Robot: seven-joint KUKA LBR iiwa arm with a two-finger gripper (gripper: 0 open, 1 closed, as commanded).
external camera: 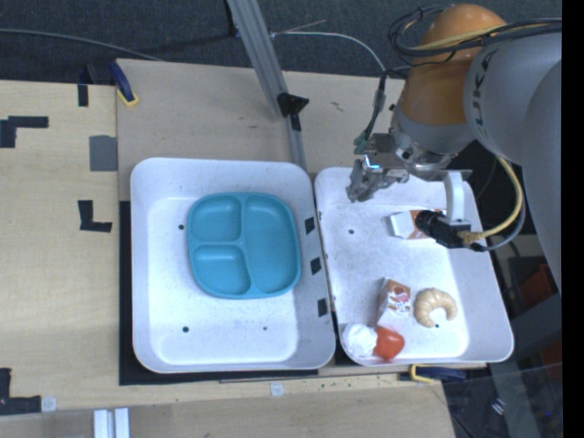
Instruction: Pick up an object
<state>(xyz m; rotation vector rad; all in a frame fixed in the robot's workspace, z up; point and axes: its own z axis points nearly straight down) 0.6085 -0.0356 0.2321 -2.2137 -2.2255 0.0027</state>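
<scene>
The grey arm's two-finger gripper (363,188) is seen hovering over the far left corner of the right-hand shallow white bin (474,354), and honestly whether it's released or clenched can't be told from this angle, though nothing is seen held in it. Down at the near end of that bin, a small red-and-white printed packet (395,297) is found just beside a tan croissant-shaped toy pastry (434,306), with a red and white rounded object (375,342) tucked at the near edge. A teal plastic divided plate (244,245) is parked in the left-hand white bin (155,336).
</scene>
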